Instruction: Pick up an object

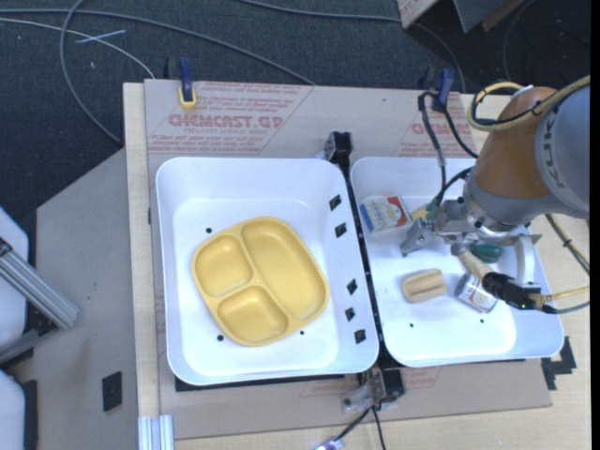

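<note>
While the arm (525,157) leans in from the right, its gripper (448,234) hangs low over the right bin (450,345). Honestly can't tell how its pincer is set or whether it's got anything. A tan block (423,285) sits just below it, a small box (382,214) to its left, a can (475,294) beside the block. Yellow tray (260,279) lies in the left bin (178,251).

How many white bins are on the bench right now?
2: the left bin holds a yellow divided plate; the right bin lies under the arm, which hides part of it.
</note>
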Controlling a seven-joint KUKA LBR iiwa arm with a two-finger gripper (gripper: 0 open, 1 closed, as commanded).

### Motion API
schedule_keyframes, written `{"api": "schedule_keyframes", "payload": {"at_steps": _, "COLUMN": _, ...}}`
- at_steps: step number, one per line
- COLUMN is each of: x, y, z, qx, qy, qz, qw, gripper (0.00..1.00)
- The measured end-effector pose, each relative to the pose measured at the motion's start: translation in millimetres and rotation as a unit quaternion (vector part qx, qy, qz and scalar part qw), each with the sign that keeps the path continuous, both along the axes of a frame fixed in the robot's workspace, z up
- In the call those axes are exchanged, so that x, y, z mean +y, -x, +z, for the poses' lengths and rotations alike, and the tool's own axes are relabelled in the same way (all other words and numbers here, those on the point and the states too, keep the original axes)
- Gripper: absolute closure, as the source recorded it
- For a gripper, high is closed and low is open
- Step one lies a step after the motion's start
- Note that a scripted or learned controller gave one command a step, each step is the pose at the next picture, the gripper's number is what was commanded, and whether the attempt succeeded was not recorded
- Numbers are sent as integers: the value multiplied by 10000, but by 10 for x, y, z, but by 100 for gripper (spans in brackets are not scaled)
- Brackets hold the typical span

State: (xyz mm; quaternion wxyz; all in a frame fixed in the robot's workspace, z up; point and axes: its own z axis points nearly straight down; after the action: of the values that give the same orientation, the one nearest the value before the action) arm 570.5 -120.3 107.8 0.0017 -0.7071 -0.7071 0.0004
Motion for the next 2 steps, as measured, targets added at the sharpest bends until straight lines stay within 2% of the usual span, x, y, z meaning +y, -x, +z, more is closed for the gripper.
{"api": "schedule_keyframes", "payload": {"at_steps": 1, "x": -2, "y": -6, "z": 119, "qx": -14, "qy": 1, "qz": -3, "qw": 10000, "gripper": 100}}
{"api": "schedule_keyframes", "payload": {"at_steps": 2, "x": -42, "y": -86, "z": 674, "qx": -18, "qy": 9, "qz": 3, "qw": 10000, "gripper": 100}}
